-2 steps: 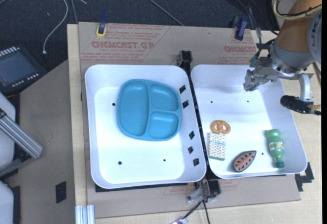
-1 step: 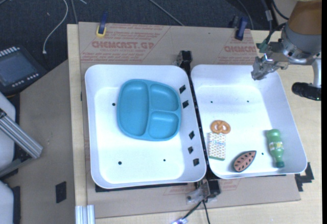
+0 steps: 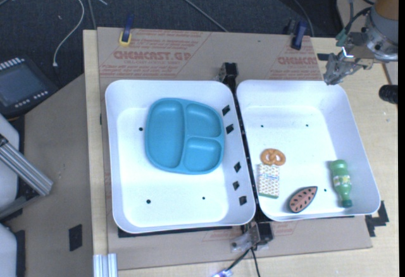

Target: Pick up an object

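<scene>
The hand (image 3: pixel 334 73) hangs above the right bin's (image 3: pixel 304 102) far corner, gripping nothing — whether it is open I cannot tell. The approach is not yet begun: pretzel (image 3: pixel 273 157), packet (image 3: pixel 269 181), green bottle (image 3: pixel 340 182) and brown leaf-shaped piece (image 3: pixel 302 199) lie near the front. Next — travel forward, then descend.

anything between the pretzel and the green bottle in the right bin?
No. Camera view shows bare white bin floor between the small brown pretzel and the green plastic bottle.
</scene>
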Available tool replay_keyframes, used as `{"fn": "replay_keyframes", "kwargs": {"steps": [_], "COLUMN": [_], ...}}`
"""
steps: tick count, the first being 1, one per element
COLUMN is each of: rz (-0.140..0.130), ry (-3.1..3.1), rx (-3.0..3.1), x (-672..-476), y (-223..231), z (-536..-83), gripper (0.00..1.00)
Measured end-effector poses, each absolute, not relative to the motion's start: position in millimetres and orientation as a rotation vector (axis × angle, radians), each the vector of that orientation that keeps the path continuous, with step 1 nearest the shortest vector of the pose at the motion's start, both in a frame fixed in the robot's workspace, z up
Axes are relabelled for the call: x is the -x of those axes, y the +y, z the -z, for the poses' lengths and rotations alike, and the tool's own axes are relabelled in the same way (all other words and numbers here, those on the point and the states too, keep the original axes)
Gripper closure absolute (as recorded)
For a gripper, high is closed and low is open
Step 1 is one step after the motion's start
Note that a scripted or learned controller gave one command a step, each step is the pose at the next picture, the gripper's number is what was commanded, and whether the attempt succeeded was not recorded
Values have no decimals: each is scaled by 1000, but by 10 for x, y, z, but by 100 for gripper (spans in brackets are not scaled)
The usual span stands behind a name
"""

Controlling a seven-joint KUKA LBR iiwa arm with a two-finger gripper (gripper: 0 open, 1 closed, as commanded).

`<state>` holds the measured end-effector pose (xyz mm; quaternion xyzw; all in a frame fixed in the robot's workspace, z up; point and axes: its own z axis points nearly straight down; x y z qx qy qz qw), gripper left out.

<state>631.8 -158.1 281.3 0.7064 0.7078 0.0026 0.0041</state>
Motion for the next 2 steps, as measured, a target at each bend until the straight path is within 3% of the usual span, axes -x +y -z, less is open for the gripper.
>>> {"fn": "replay_keyframes", "kwargs": {"steps": [2], "rz": [0], "ry": [2229], "rx": [-2218], "x": [-6302], "y": [-566], "z": [-2557], "gripper": [100]}}
